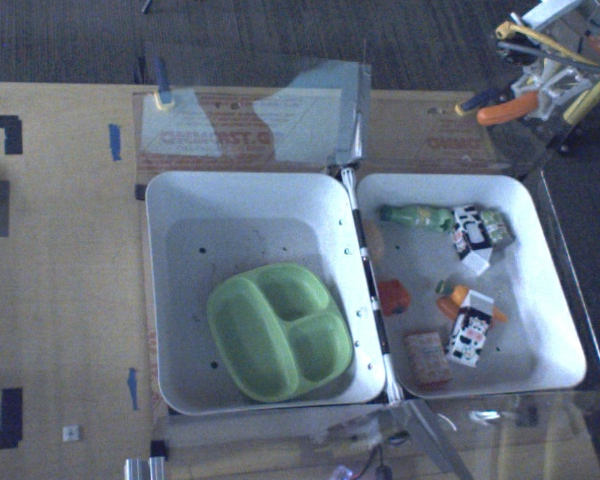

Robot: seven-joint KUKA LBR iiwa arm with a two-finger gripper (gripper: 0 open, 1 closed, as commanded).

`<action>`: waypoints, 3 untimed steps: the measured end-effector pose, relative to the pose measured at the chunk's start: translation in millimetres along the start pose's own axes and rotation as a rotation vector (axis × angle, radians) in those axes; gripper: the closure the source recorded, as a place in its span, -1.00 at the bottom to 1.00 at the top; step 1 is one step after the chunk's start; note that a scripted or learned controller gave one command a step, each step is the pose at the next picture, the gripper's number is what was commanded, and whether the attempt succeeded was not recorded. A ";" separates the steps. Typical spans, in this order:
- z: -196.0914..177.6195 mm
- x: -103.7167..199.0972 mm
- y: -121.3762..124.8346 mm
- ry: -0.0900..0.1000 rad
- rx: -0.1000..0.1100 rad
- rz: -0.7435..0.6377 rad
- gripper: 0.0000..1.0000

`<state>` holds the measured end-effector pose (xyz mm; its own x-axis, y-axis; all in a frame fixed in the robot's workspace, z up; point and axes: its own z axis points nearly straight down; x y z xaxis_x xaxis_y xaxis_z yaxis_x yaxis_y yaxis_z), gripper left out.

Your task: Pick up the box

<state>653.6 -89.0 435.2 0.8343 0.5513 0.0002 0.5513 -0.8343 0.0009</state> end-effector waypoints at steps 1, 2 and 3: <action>78.0 -56.9 39.2 -0.003 0.004 0.166 1.00; 153.0 -57.7 59.5 -0.002 0.005 0.032 1.00; -0.1 -41.2 45.3 -0.001 0.001 0.290 1.00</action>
<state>644.1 -149.5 435.3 0.9570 0.2902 -0.0004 0.2902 -0.9570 -0.0002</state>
